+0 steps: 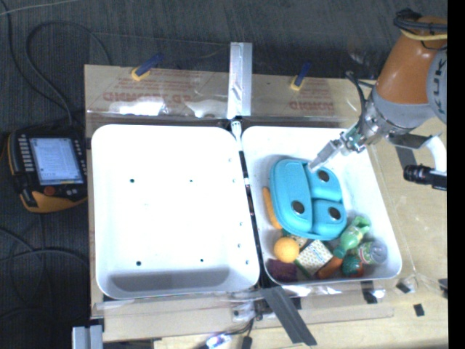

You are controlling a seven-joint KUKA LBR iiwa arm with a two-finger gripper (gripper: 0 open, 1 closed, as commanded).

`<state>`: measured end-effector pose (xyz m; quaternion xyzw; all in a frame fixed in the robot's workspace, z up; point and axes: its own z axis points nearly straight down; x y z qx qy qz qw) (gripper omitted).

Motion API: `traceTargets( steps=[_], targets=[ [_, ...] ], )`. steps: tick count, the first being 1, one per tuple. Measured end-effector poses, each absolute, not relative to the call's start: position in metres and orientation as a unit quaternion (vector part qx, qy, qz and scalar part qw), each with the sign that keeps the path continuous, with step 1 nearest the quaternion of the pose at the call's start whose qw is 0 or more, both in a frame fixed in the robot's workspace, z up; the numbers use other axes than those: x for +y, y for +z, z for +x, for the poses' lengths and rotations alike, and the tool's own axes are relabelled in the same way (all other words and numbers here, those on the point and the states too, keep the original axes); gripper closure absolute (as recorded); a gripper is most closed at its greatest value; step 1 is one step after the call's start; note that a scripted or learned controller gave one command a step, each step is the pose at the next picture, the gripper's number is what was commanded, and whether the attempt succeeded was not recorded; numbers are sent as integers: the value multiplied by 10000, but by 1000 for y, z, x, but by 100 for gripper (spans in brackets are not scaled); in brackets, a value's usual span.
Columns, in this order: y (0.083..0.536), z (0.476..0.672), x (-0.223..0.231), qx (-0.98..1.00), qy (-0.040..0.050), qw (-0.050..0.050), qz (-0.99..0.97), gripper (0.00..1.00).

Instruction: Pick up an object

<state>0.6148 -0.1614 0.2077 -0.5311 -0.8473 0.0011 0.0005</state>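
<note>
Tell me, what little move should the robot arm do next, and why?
Probably lower a touch onto the blue tray. The gripper sits right at the tray's upper edge in the right bin, with nothing seen between its fingers. The small toys are crowded at the bin's near end, farther from it, so the tray looks the closest thing to try.

robot lab | teach pendant | cables | clamped bench

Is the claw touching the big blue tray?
Cannot tell. In the camera view the claw tip meets the blue tray edge, but it may hover above.
</note>
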Motion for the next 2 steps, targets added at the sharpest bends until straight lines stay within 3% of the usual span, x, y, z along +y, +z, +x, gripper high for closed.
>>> traceTargets(
  steps=[1,2],
  targets=[
    [138,599,-115,-8944,-28,-51,-4472,0],
    [89,662,-98,-8372,-18,-57,-5469,0]
  ],
)
